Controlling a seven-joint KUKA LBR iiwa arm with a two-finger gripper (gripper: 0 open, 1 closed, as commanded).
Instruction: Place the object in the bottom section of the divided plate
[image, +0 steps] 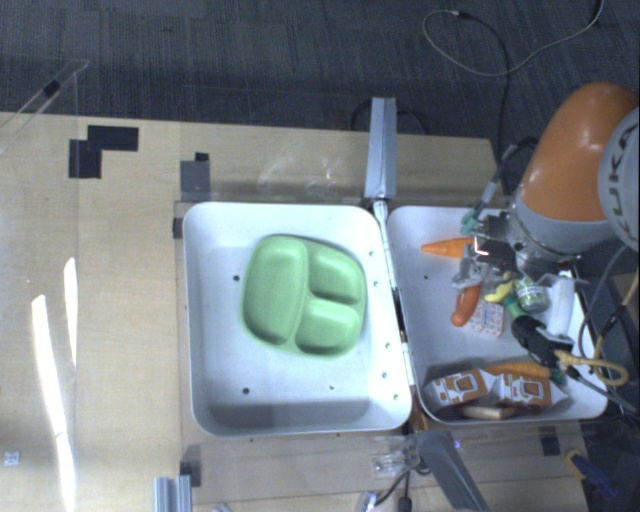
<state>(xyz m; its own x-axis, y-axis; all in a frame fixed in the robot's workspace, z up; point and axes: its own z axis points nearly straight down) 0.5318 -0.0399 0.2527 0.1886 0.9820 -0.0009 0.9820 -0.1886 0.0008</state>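
Camera view: plate (303, 294) mid-bin, unobstructed.

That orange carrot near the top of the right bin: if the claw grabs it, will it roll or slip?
The carrot tapers to a point, so it would probably roll in a curve when nudged. Its surface looks smooth, maybe plastic, so it may slip from a pinch near the thin tip. It lies flat on the bin floor, likely stiff and light.

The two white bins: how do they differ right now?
The left bin holds a green divided plate, with none of the loose items on it; the right bin holds loose items, including a carrot and a snack packet. The arm hangs over the right bin, not the left. Both are shallow, white and side by side.
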